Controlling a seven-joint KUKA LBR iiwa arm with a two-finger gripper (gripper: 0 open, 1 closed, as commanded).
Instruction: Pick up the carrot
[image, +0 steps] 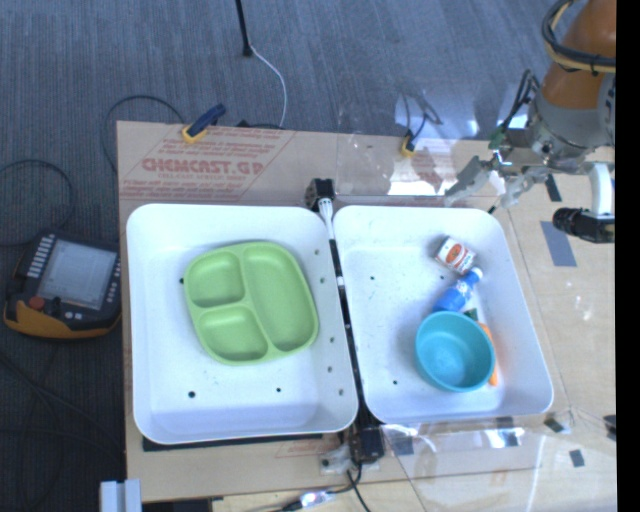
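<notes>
Two shallow white plastic bins are seen side by side on a bench, their inner rims meeting along a dark seam down the middle. The left bin is occupied by a pale green plastic plate with three compartments, set a little above the bin's centre, with bare white floor left all around it, widest along the near edge. In the right bin the objects are gathered toward the right wall: a small white can with a red-orange label lies near the far right corner, a blue and white plastic bottle is laid at a slant just below it, and a round light blue plastic bowl sits against the bottle's lower end. The thin orange carrot is found wedged between the bowl and the right wall, touching the bowl's right side, with only a narrow strip of it exposed. The left half of that bin's floor is left open. The grey arm with its orange band is seen at the upper right, and the two-finger gripper is held outside the bin, beyond its far right corner, well apart from the carrot. Its fingers are spread apart, with nothing between them.
</notes>
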